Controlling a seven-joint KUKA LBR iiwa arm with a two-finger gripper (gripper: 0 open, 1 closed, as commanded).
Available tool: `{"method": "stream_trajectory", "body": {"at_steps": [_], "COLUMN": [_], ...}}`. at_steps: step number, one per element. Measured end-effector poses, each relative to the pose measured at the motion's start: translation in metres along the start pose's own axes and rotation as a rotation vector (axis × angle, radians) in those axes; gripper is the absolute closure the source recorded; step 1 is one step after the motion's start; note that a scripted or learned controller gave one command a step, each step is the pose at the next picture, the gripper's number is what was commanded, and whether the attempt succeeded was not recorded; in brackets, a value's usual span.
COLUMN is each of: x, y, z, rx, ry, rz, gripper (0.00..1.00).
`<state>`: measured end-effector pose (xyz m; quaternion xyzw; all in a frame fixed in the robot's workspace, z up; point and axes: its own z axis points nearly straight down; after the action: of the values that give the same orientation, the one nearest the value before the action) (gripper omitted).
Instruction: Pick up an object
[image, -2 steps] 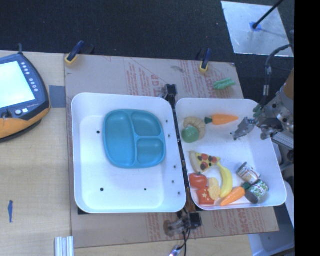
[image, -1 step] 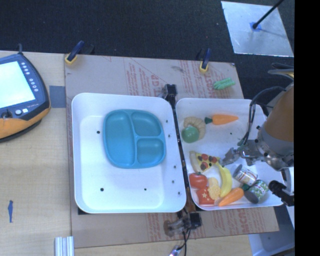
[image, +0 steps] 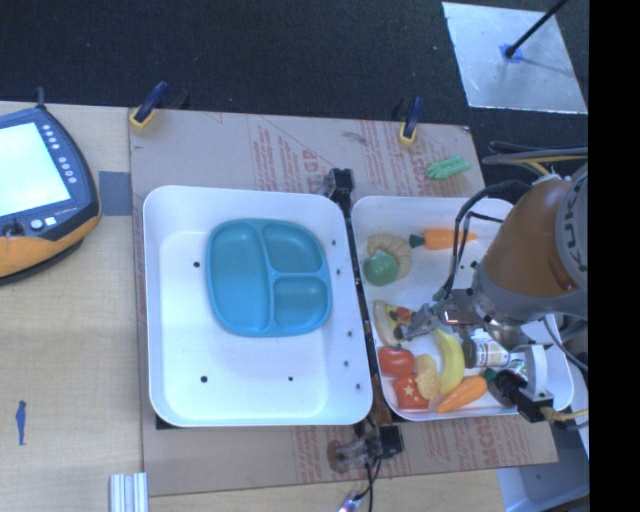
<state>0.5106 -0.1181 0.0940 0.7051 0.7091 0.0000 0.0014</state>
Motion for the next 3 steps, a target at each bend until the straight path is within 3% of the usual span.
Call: {"method": "stream_trajectory", "body": {"at_steps": [1, 2, 3], "x": [-0.005, -0.021, 0.015], "y": [0.001, 0.035, 0.045], "z": [0.001, 0.002, 0.002], "rx": [0.001, 0.005, 0.005], "ry": [0.0, 0.003, 0.001], "rz": [0.0, 0.002, -0.001], "gripper": [0.0, 0.0, 0.0]}}
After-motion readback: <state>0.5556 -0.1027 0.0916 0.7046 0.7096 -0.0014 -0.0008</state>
